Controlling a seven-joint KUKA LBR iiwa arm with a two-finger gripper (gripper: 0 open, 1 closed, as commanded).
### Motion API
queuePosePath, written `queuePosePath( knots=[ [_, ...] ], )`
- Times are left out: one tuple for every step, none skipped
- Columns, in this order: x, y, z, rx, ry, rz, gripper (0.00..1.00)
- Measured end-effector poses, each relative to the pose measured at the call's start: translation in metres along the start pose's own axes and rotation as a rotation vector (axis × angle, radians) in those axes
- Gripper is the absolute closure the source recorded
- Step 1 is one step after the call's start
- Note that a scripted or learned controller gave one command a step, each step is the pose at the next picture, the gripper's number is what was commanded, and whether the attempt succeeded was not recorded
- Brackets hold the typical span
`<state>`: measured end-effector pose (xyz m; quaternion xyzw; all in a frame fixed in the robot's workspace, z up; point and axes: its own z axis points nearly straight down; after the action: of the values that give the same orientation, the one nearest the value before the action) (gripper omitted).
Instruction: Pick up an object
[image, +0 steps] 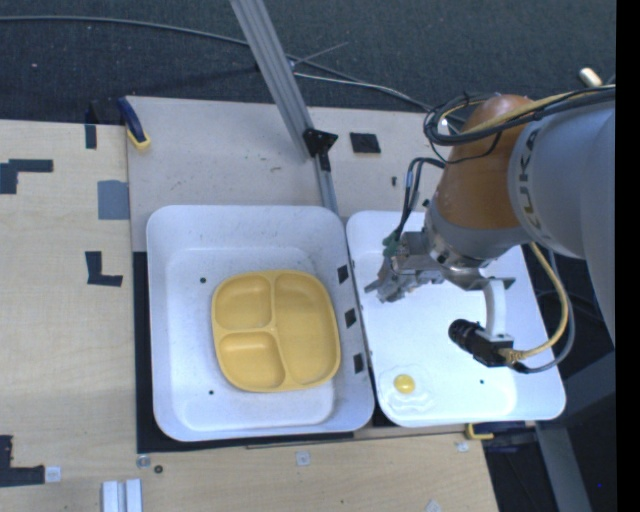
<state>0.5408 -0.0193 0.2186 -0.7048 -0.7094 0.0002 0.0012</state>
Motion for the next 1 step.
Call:
queuePosePath(
  knots=[
    [0.058,0.0131,-0.0053,-0.001,0.0,-0.002,1.0]
  ],
)
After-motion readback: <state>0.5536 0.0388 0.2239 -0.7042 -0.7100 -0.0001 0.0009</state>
